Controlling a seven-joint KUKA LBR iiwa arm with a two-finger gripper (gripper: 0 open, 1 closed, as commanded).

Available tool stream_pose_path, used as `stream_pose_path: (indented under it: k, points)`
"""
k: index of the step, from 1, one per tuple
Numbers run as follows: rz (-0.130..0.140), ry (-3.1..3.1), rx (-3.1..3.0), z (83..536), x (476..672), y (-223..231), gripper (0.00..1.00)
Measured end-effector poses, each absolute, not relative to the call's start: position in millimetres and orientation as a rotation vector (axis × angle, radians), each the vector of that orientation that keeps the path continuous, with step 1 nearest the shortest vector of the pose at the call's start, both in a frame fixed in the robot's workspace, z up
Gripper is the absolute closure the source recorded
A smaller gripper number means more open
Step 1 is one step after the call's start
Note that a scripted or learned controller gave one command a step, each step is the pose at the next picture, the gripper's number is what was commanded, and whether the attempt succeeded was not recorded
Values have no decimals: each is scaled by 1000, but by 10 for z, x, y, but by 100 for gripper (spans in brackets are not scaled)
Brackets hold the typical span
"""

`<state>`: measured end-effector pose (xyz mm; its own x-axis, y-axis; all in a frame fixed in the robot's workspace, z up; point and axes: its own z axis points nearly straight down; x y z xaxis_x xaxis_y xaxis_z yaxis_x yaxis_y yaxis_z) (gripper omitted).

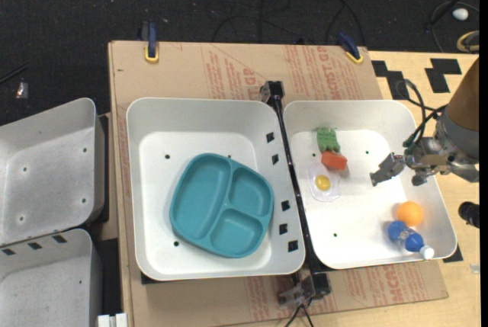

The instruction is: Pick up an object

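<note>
Your jaws (398, 168) hung over right bin (358, 116), spread open, gripping nothing. Orange ball (410, 213) lay near, by blue toy (404, 235). No pick made; descent, closing, lift all remained.

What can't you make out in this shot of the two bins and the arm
- Gripper, camera view: small and dark, so its finger state is unreadable.
- Arm: cut off by the right edge.
- Blue object in the right bin: too small to identify; the orange ball borders it.
- Clear item with yellow center: blurred.
</note>
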<state>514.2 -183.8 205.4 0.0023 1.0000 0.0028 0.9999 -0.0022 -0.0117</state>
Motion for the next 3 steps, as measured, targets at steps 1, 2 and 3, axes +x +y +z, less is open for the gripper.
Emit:
stream_pose_path:
  k: [1, 2, 3]
  points:
    - [1, -2222, -2220, 2108, 5170, -1835, 0]
    - [5, -2216, -2220, 1619, 5084, -1881, 0]
    - [4, -2216, -2219, 1004, 5054, -1801, 0]
